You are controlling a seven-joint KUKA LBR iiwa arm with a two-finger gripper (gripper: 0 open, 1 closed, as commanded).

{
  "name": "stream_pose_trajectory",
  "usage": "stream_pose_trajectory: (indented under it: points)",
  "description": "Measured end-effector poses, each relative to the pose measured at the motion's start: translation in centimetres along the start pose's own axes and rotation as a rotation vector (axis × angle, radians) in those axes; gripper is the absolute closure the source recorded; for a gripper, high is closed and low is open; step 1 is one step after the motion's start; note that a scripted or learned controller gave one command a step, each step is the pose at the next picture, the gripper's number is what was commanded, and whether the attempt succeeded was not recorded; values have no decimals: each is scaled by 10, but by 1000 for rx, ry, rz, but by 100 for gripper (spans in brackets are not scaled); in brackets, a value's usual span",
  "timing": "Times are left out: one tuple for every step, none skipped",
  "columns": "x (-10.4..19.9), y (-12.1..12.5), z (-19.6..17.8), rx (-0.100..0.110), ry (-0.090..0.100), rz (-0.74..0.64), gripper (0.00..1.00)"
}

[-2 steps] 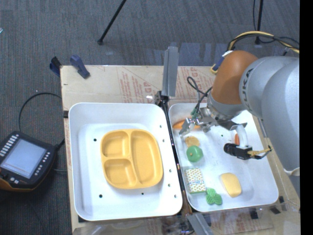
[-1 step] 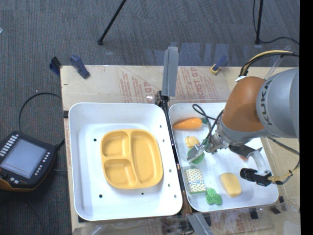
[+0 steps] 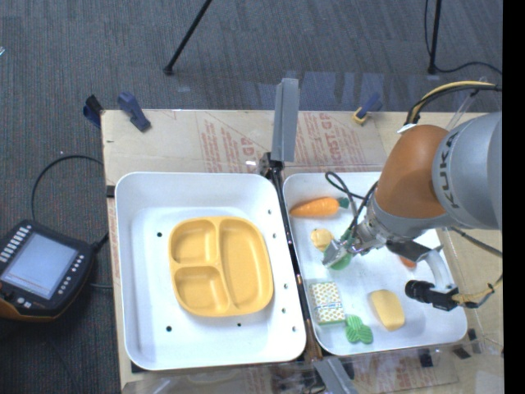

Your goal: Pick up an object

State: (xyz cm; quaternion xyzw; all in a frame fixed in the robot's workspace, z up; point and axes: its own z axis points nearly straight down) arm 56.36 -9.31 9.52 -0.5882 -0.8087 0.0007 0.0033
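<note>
Big grey metal arm (image 3: 476,167) here, black KUKA lettering on its shell. A rounded orange band (image 3: 414,179) sits just above the jaws, black cables (image 3: 344,191) looping beside it.

Just a plywood bench (image 3: 221,142) with two shallow white bins side by side: left bin (image 3: 139,302), right bin (image 3: 443,322), touching in the middle.

yellow divided plate (image 3: 221,266), orange carrot (image 3: 316,208), green leaf toy (image 3: 358,329), white bins (image 3: 135,220), checkered box (image 3: 328,302)
</note>
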Motion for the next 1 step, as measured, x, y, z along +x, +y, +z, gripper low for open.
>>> stream_pose_trajectory:
  points:
    - [48,39,-114,-13,-4,194,100]
